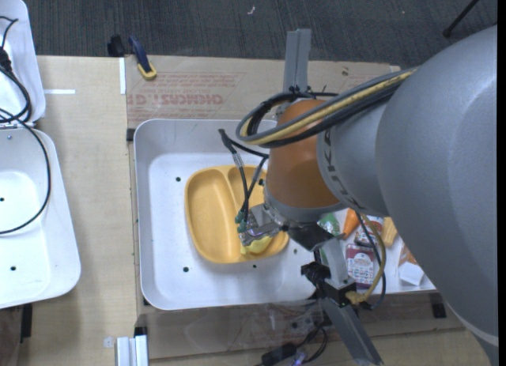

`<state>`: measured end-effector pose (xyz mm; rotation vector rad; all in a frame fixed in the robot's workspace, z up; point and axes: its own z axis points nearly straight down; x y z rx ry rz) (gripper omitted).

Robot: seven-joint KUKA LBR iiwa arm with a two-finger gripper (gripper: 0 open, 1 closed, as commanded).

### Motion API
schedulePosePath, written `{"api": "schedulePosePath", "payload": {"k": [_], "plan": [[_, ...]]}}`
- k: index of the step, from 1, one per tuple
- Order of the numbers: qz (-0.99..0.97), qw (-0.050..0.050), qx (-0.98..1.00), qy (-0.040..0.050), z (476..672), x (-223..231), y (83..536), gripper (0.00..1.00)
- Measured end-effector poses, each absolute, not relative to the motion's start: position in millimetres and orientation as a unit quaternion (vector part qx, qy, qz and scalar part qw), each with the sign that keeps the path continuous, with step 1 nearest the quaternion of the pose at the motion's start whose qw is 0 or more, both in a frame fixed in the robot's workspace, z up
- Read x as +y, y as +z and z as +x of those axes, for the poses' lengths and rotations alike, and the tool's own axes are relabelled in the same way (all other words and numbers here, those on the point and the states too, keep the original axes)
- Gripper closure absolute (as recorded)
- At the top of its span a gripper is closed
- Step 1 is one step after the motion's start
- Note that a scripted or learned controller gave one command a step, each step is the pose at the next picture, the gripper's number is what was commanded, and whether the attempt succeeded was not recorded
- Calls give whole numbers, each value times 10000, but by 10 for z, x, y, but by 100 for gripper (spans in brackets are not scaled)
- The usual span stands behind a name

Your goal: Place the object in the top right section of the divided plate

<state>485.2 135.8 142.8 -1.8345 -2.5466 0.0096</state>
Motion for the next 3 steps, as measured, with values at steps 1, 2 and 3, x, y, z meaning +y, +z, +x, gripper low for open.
{"api": "schedulePosePath", "payload": {"k": [1, 2, 3], "plan": [[-5849, 15, -8111, 30, 4853, 1356, 1428, 0], [-5678, 6, -8232, 25, 5497, 789, 1887, 0], [-6157, 15, -7880, 29, 4877, 92, 1884, 0]]}}
